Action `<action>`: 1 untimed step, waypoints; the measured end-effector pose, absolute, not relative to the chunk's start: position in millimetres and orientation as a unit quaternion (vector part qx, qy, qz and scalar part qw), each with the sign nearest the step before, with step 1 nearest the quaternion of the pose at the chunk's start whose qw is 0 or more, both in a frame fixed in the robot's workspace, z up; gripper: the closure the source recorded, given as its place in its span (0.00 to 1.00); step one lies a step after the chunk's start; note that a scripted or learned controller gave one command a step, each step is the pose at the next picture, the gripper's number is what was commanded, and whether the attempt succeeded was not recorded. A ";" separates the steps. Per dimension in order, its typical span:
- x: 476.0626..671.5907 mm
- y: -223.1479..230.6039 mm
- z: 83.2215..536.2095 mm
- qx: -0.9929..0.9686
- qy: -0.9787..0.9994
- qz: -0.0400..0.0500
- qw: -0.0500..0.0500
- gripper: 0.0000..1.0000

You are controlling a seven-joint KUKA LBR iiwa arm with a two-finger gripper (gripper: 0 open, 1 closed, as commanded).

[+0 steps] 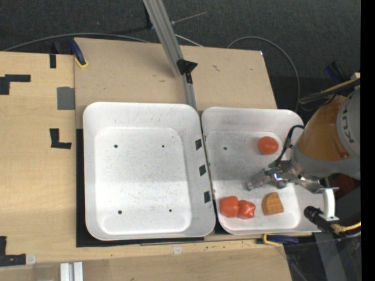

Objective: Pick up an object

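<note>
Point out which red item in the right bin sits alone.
The round red ball near the bin's far wall; the other two red pieces touch each other at the near edge.

The left bin offers a wide bare floor with open passage from above. In the right bin, the upper left part of the floor lies free. An orange ball sits near the far wall, and two red pieces and a tan block crowd the near wall. The gripper hangs between them, near the block. A slanted metal pole crosses above the bench behind the bins.
</note>
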State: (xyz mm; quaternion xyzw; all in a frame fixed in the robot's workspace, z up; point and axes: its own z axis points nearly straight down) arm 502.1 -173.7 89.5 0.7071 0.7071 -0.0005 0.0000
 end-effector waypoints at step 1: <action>501.9 -173.1 99.3 0.707 0.707 0.000 -0.001 1.00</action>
